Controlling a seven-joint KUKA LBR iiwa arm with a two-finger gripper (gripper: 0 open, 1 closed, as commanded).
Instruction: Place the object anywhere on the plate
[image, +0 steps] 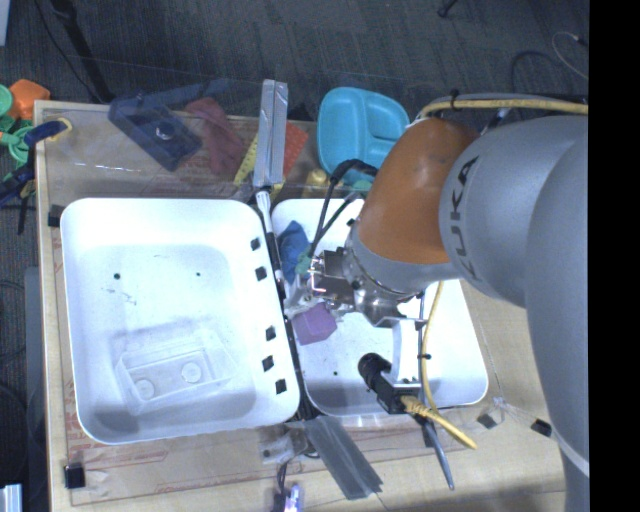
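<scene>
A clear, see-through plate (170, 366) lies in the front part of the left bin (90, 260). In the right bin (465, 375) a small purple block (314, 324) sits near the dividing wall. A blue object (293, 250) lies just behind it. My gripper (322, 284) hangs low over the right bin's left side, directly above and touching or nearly touching the purple block. The wrist and the orange band (420, 190) cover much of that bin. Whether the block is held cannot be made out.
A light-blue plastic item (358, 125) and dark clutter (160, 130) lie behind the bins. Black clips (268, 335) line the wall between the bins. A yellow cable (430, 330) and a black fitting (378, 378) hang from the arm over the right bin's front.
</scene>
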